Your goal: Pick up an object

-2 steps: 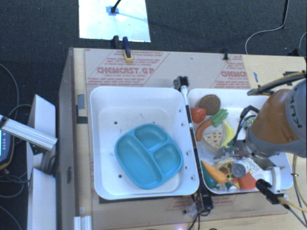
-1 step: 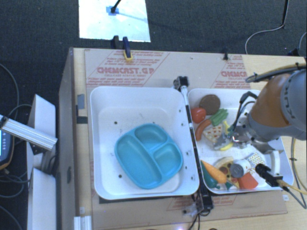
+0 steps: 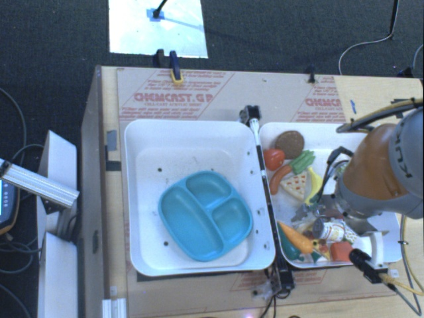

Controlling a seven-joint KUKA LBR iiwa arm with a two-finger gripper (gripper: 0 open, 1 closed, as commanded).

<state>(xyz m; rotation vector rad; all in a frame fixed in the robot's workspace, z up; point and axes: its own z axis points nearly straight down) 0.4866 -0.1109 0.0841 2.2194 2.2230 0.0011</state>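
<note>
arm reaching into right bin [image 3: 331, 130], gripper [image 3: 322, 225] hanging low over toy food pile; grip state unclear, cannot tell; carrot [image 3: 296, 238] lying just beside; advise targeting one isolated piece, descending vertically.

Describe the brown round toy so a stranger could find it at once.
Start at the right white bin, the one crowded with toy food beside the grey and orange arm. Look to its far corner near the divider between the bins: the brown round toy lies there, just above the red tomato. It is the one flat, dark brown disc among bright pieces.
</note>
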